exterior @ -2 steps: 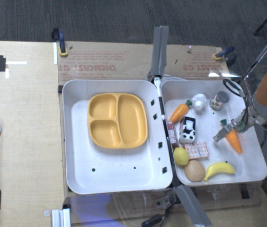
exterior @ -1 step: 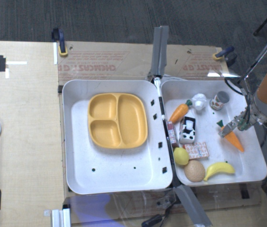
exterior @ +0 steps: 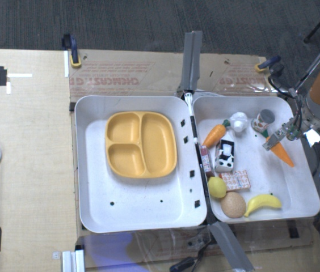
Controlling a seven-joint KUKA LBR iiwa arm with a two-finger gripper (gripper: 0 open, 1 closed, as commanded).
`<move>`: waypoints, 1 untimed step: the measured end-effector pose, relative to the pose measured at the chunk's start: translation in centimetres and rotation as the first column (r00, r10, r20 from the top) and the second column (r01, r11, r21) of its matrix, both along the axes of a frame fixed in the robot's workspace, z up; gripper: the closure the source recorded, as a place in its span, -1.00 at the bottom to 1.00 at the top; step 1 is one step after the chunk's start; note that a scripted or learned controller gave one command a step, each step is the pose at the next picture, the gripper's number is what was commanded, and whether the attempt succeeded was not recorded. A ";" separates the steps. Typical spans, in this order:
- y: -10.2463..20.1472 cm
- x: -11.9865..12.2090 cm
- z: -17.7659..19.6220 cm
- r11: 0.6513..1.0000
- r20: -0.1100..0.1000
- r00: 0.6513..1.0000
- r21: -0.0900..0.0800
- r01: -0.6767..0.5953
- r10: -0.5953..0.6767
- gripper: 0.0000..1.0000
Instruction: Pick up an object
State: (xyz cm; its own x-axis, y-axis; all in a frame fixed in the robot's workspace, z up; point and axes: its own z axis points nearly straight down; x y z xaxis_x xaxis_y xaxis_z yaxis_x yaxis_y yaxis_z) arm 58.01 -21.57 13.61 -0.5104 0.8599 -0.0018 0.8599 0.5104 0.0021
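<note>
The camera view looks down on two white bins set side by side on a bench. The left bin [exterior: 92,208] holds a yellow plate [exterior: 141,144] with three compartments, lying flat toward the bin's upper middle, with bare white floor below it. The right bin [exterior: 302,205] holds the loose objects. An orange carrot [exterior: 214,135] lies tilted near the divider between the bins, its green tip pointing up and right toward a small white ball [exterior: 239,122]. Just below the carrot stands a black-and-white cow toy [exterior: 224,156], and beside it along the divider lies a thin red-and-white packet [exterior: 205,158]. Below the cow is a patterned pink packet [exterior: 236,181], touching a lemon [exterior: 217,187] on its left. A brown egg [exterior: 234,204] sits just under the lemon, and a banana [exterior: 264,203] curves beside the egg near the front wall. A small grey cup [exterior: 264,119] rests near the back of the bin, right of the ball. The arm reaches in from the right, and its gripper [exterior: 279,139] hangs over the right side of this bin, just above a second carrot [exterior: 283,154] that lies slanted near the right wall (the fingertips look to be at or touching its upper end). Whether the fingers are spread or closed cannot be told at this size, and no object can be seen held between them.
</note>
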 end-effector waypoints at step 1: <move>1.2 4.1 6.4 0.999 -0.001 0.999 -0.001 0.051 -0.051 1.00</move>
